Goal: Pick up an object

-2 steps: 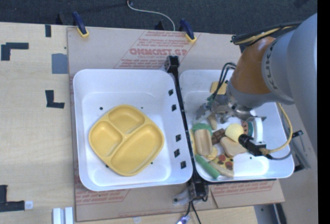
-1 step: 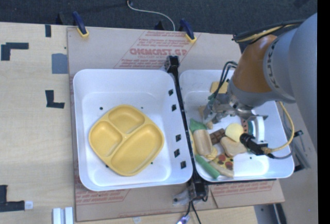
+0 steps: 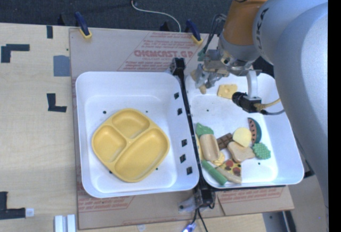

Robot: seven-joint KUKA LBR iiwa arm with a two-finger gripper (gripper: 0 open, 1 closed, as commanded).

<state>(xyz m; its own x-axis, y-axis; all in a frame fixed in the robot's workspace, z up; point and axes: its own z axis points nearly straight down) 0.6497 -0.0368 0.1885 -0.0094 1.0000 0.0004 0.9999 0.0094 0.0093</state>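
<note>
The pincer (image 3: 205, 82) hangs over the far-left corner of the right bin (image 3: 282, 169); whether it is apart or together I cannot tell. Just beside it lies a cheese wedge (image 3: 227, 91), apart from the toy-food heap (image 3: 229, 153) at the bin's near edge. The cheese looks light, stiff and smooth, likely plastic, so a grip across its flat sides seems best. The left bin (image 3: 85, 87) holds a yellow plate (image 3: 130, 144). Red print on the cardboard (image 3: 133, 47) is only partly legible, perhaps "CHEMCAST".

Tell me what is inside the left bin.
The left bin holds one yellow divided plate with three bare compartments. Whatever lies under the plate is covered.
</note>
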